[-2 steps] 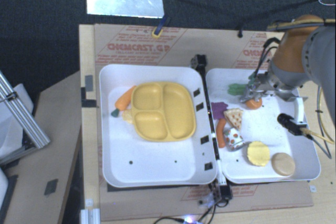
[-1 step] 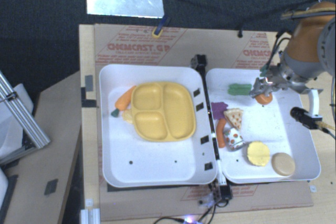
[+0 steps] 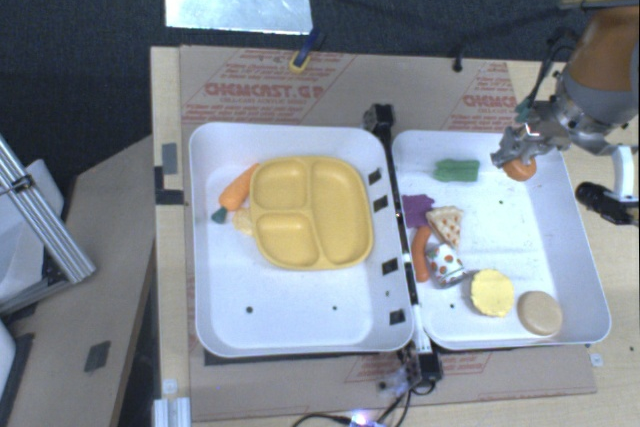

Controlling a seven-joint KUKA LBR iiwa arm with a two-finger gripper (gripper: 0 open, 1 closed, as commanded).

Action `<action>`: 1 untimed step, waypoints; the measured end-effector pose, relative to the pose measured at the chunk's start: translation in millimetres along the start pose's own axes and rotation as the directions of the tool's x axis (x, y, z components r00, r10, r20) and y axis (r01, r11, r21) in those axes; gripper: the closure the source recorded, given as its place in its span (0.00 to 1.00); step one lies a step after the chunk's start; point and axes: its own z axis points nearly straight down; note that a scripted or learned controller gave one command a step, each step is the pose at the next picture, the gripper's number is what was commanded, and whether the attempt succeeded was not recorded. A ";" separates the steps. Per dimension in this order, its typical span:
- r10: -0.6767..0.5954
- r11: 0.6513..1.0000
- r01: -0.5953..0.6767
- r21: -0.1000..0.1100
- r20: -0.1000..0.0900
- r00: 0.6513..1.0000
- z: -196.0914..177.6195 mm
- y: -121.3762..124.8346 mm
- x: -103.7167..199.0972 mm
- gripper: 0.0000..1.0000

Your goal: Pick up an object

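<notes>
The bench (image 3: pixel 120 215) is a tan board surface carrying two shallow, glossy white plastic bins with rounded corners. The left bin (image 3: pixel 215 315) holds a yellow moulded tray (image 3: pixel 305 212), rounded-square, divided into three compartments. An orange carrot (image 3: pixel 236 187) with a green tip lies against the tray's left edge.

The right bin (image 3: pixel 585 300) contains smaller items. The arm (image 3: pixel 605 65), grey with an orange band, enters from the right. Its gripper (image 3: pixel 517 153) sits over the bin's upper right area, fingers closed around a small orange rounded object (image 3: pixel 521 169), which shows just beneath the fingertips. Near it to the left lies a green oblong block (image 3: pixel 457 171), matte in finish.

Along the bin's left side are a purple piece (image 3: pixel 415 208), a tan wedge (image 3: pixel 446 223) with speckled texture, and a red-orange stick (image 3: pixel 421 253). Towards the front lie a yellow disc (image 3: pixel 492 293) and a beige oval (image 3: pixel 540 311), smooth-surfaced.
</notes>
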 end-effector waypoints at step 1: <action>0.000 1.000 0.000 0.003 -0.001 1.000 -20.7 1.4 -0.2 1.00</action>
